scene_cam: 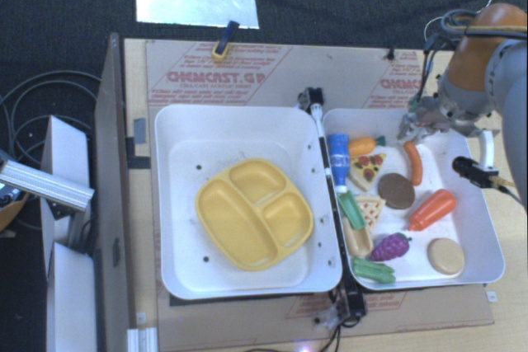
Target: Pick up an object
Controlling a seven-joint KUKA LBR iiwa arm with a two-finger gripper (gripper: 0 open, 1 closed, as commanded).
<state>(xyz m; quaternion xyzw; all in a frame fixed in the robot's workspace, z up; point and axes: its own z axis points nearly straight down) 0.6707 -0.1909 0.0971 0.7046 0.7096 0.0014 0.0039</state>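
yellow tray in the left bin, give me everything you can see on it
The yellow tray is a rounded, roughly oval plate, plastic by its look, with three compartments split by raised ridges: one long one on its left side, two smaller ones on the right. It lies flat, right side up and turned at an angle, near the middle of the left bin, toward the front. Nothing lies in it or touches it besides the bin floor.

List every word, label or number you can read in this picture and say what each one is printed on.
"CHEMCAST GP": red print on the brown board under the two bins, above the left bin.
A second red print of the same sort, on the board above the right bin, is partly cut off by the arm and not readable in full.
The smaller red lines around both prints are too small to read.
The toy food and the yellow tray bear no readable text.
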